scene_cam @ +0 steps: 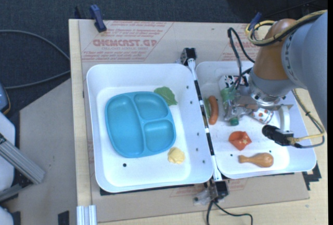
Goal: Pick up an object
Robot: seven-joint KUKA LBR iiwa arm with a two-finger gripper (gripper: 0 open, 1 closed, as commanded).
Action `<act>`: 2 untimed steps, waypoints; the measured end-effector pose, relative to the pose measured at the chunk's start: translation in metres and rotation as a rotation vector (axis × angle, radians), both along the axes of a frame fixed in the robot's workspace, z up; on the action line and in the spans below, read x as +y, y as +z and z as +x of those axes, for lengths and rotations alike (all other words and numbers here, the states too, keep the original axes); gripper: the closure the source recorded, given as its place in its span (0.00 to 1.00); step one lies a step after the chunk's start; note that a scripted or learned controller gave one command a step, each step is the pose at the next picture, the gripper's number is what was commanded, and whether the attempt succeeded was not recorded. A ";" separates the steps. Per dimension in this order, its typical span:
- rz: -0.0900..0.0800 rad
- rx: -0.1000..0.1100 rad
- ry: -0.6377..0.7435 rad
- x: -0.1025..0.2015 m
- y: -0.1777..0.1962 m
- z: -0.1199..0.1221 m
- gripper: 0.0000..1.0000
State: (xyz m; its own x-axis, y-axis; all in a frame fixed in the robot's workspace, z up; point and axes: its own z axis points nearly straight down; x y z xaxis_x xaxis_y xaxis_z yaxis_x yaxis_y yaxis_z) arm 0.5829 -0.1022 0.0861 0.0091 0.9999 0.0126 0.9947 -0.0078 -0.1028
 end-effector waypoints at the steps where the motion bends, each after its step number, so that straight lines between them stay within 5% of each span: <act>1: -0.001 -0.012 0.001 0.000 0.002 0.003 0.00; 2: -0.002 -0.012 0.001 0.001 0.012 0.003 1.00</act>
